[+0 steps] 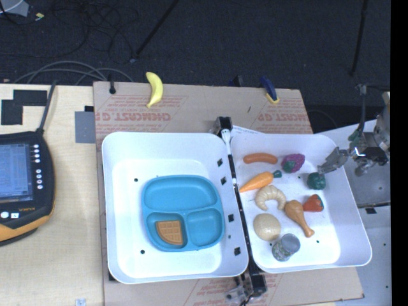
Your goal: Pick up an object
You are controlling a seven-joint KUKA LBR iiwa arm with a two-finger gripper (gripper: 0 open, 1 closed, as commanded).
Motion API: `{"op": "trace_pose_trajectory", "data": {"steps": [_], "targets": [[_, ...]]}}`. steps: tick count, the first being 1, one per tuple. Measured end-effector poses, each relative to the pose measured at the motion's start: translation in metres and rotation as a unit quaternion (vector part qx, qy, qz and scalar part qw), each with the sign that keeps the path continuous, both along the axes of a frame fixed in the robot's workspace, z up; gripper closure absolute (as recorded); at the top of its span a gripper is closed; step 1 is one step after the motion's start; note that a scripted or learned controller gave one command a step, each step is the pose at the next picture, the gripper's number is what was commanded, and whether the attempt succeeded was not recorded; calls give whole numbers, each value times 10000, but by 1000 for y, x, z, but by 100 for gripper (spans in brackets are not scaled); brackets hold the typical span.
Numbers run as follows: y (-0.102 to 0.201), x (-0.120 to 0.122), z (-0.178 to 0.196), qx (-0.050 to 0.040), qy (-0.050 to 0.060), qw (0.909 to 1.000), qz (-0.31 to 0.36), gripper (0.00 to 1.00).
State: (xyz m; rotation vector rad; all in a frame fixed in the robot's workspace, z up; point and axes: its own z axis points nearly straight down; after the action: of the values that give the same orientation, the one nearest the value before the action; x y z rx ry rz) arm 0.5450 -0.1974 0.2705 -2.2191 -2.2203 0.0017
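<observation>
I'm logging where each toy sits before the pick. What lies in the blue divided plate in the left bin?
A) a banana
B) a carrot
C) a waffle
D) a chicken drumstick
C: the waffle lies in the lower-left compartment of the blue plate, while the carrot and drumstick lie in the right bin and the banana lies on the cardboard behind the bins.
</observation>
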Motion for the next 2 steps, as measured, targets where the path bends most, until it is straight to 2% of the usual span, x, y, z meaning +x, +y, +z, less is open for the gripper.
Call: {"op": "trace_pose_trajectory", "data": {"steps": [1, 2], "targets": [[11, -29, -188, -1, 4, 10000, -2, 0], [7, -28, -172, 1, -3, 10000, -35, 100]]}}
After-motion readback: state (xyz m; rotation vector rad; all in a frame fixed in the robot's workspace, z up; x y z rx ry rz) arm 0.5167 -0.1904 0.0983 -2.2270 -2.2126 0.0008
